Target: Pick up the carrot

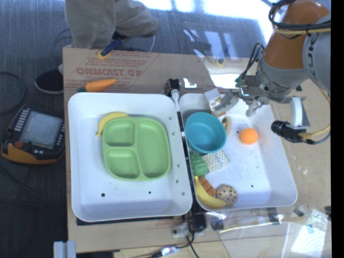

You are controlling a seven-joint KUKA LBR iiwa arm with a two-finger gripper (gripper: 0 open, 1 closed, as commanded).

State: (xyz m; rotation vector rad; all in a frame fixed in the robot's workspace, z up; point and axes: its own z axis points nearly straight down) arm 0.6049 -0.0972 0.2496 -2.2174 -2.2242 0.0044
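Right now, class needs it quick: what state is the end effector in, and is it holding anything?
End effector: cannot be told; it sits at the right bin's far edge. The carrot lies on cardboard beyond the left bin.

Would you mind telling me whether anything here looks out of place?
Yes: the carrot lies outside both bins, on the cardboard sheet behind the left bin, far from the end effector over the right bin.
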